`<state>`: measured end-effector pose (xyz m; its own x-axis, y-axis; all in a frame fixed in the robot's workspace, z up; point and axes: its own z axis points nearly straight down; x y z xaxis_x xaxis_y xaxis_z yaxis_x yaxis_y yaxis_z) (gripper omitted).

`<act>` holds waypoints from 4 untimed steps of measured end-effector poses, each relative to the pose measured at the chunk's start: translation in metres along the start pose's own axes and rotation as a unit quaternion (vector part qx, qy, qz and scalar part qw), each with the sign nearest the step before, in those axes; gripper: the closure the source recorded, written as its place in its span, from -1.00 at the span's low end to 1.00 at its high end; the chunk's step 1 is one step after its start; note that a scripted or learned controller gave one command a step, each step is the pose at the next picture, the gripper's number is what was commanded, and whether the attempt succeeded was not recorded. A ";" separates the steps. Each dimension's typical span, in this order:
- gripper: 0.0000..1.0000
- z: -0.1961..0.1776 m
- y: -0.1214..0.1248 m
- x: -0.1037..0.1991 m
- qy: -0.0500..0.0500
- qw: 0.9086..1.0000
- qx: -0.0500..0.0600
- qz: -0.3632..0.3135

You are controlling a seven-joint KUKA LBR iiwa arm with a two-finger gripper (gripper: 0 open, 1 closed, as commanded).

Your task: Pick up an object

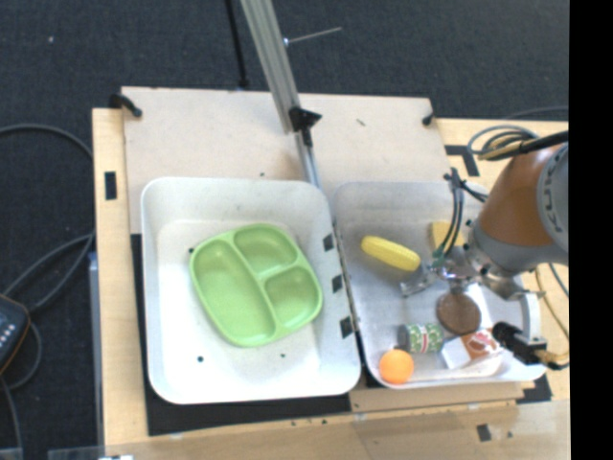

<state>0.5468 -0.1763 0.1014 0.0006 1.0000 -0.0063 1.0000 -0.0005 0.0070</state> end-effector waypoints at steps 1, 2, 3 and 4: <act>1.00 -0.012 0.000 -0.001 0.001 1.000 0.000 0.003; 1.00 -0.076 0.002 -0.006 0.002 1.000 -0.001 -0.001; 1.00 -0.139 0.010 -0.005 0.001 1.000 -0.001 -0.002; 1.00 -0.156 0.010 -0.006 0.002 1.000 0.002 -0.002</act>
<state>0.5562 -0.1816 0.2577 -0.0035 1.0000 -0.0017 1.0000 0.0035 0.0037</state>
